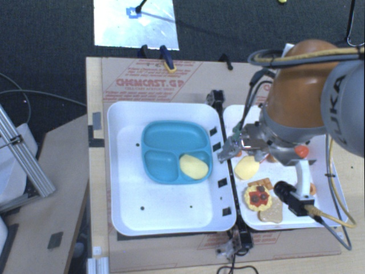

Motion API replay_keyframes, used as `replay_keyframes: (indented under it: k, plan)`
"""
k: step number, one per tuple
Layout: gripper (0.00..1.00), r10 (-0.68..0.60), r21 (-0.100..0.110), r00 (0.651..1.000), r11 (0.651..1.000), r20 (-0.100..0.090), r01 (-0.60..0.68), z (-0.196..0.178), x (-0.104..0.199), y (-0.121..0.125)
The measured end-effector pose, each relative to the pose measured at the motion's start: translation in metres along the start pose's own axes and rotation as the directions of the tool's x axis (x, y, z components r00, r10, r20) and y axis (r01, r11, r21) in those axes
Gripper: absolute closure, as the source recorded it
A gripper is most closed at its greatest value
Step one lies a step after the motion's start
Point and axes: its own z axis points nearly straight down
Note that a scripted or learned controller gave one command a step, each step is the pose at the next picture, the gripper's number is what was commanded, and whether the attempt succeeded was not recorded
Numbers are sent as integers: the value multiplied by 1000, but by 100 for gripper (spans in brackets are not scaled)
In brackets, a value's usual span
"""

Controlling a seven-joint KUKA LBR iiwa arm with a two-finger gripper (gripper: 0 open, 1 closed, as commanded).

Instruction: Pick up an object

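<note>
The grey and orange arm [302,90] is seen highest of all, filling the upper right of the frame and hiding much of the right bin [239,114]. Below it, the gripper [232,146] is found low at mid-frame, right over the meeting rims of the two bins. Whether it is open or closed cannot be told from here, and nothing is seen to be held.

A rounded yellow toy [247,168] is spotted just beside the gripper, below and to its right, in the right bin. It is judged the likeliest target. Close under it lie a toy pizza slice [258,196] and a pale beige piece [272,213]. A small orange-red piece [301,151] is half hidden under the wrist.

In the left bin [125,204], a blue divided plate [165,144] is seen with a second yellow toy [194,166] in its lower right compartment.

Trouble is expected from the rims: a descent from this spot could be stopped on the bin walls. The rounded toy could also be squeezed out sideways or rolled against the pizza slice if it is caught off-centre.
</note>
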Motion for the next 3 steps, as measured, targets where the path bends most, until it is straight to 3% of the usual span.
replay_keyframes:
  k: [1,2,3]
  plan:
    - [0,9,20,1000,1000,5,-9,107,-14,0]
    - [0,-1,9,1000,1000,2,1,101,57,20]
    - [0,14,2,1000,1000,9,-14,101,-42,110]
